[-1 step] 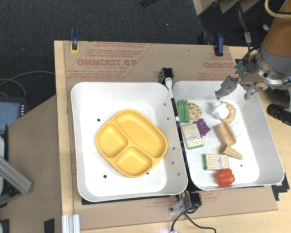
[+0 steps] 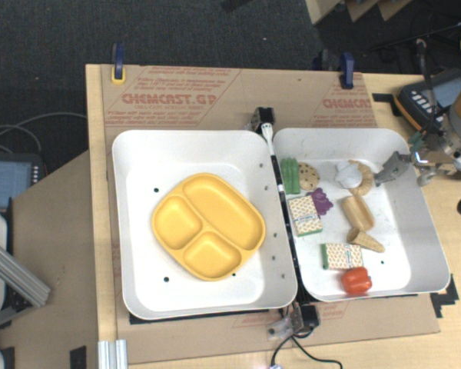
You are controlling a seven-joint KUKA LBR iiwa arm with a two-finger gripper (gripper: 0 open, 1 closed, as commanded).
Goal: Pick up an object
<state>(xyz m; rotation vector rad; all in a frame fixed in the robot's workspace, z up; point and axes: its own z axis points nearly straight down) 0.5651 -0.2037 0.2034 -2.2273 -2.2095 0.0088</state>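
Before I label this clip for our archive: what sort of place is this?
Probably a robot lab bench: two white bins clamped on a board, toy food in one, a yellow divided plate in the other.

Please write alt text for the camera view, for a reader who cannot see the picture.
A robot gripper reaches from the right over the right white bin, which holds small toy foods, among them a red tomato, a cookie and purple grapes. The left white bin holds a yellow divided plate.
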